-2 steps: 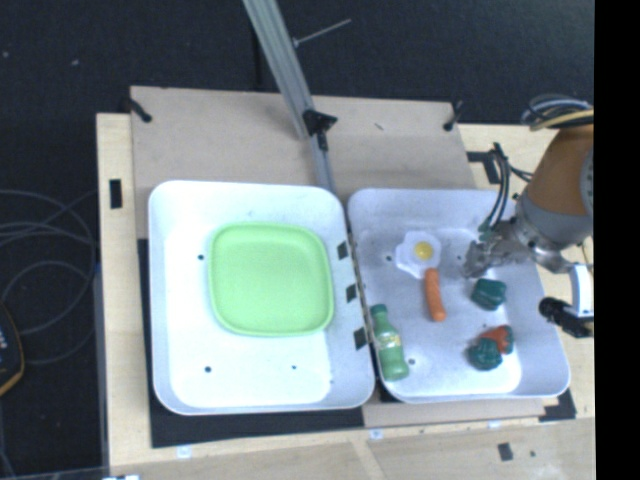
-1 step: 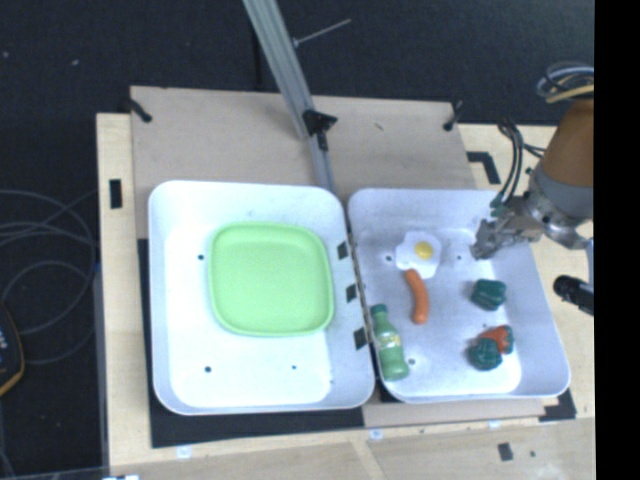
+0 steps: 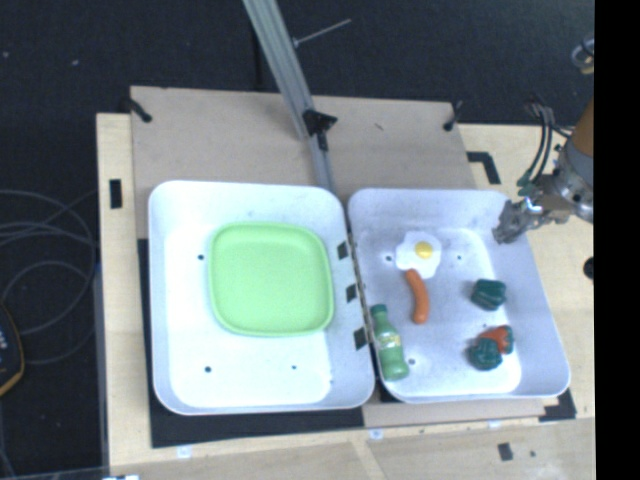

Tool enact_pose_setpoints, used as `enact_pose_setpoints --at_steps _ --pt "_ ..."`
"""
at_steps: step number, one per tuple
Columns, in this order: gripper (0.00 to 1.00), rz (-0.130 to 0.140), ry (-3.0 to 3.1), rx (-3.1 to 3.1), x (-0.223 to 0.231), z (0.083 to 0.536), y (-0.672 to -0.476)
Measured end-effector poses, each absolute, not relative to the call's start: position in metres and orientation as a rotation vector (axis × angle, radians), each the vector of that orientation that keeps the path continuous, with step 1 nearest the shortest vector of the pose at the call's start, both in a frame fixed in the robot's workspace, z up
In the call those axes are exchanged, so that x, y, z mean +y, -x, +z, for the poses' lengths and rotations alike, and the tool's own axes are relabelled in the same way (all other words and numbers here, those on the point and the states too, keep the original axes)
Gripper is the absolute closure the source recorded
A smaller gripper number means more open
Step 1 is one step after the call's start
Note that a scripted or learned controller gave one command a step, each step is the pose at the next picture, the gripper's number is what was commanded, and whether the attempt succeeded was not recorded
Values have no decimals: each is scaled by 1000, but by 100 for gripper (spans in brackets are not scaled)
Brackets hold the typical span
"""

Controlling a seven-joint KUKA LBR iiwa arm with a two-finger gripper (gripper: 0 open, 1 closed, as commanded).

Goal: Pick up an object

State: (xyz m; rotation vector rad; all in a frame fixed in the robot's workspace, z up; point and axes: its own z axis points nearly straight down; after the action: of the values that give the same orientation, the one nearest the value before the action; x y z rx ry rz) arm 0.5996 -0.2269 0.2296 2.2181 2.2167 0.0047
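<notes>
The right bin [image 3: 520, 268] holds a fried egg toy [image 3: 418, 254], an orange sausage [image 3: 418, 296], a green bottle [image 3: 388, 342], a dark green pepper [image 3: 488, 293] and a red and green vegetable [image 3: 490, 348]. My gripper [image 3: 512, 220] hangs over the bin's upper right rim, above and to the right of the egg. Nothing shows between its fingers.
The left bin [image 3: 180, 268] carries a light green square plate [image 3: 270, 278]. A grey pole [image 3: 285, 63] slants from the top down to the gap between the bins. Cables [image 3: 40, 258] lie on the dark floor at the left.
</notes>
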Motion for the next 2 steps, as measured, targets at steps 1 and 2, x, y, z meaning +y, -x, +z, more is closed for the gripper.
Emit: enact_pose_setpoints --at_steps 1,2 --pt "100 1 -2220 2221 -227 237 -600" --pt "100 1 -2218 2224 -173 229 -606"
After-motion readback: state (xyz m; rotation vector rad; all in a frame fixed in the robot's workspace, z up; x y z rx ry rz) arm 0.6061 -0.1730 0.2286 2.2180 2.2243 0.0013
